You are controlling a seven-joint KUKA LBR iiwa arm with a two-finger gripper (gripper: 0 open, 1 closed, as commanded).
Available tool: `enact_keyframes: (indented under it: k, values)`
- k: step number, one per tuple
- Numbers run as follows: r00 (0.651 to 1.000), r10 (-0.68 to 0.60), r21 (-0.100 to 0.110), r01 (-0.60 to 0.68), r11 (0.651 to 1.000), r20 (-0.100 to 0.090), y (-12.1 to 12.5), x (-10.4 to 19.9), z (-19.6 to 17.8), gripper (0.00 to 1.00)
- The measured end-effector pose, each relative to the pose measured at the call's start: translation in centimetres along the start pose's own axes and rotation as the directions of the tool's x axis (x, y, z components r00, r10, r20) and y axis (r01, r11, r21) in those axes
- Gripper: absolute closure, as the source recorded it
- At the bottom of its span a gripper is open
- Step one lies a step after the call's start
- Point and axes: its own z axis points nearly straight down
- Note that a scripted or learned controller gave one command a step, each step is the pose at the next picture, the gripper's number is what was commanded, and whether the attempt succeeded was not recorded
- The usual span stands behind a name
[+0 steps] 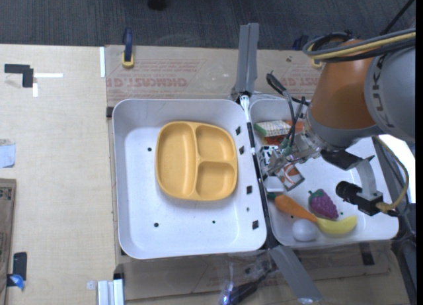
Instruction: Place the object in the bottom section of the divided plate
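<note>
Reaching in from the right, the end effector [281, 165] is down in the right bin [383, 231], near its left wall, among a clutter of small items; whether it is open or closed on anything cannot be told, because its tip is a tangle of metal parts and wires against the items below. Above it the grey arm [396, 92] with its orange band [340, 92] covers the upper middle of that bin. Just beside the end effector, toward the top of the view, lies a small packet [272, 127] with green and orange printing, and right under the tip sits a small white and orange item [291, 176] too blurred to name. Lower in the same bin lie a carrot [294, 208], a bunch of purple grapes [322, 203], a banana [337, 225] and a white round object [304, 231]; the carrot touches the white object, and the grapes rest just beside the banana. Which of these is the task's object cannot be told, but all are in the right bin. The yellow divided plate [195, 160] lies in the left bin [132, 217], slightly above its centre, well apart from the end effector, with one long section on the left and two smaller ones on the right. Both bins stand on the table [53, 165], side by side and touching along their inner walls.
</note>
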Motion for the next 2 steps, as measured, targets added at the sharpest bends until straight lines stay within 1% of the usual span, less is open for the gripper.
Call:
enact_keyframes:
  k: [1, 2]
  values:
    - [1.000, 0.025, 0.000, -0.025, 1.000, 0.001, 9.56, 4.99, -0.02, 1.00]
    - [1.000, 0.025, 0.000, -0.025, 1.000, 0.002, 9.55, 4.96, -0.02, 0.00]
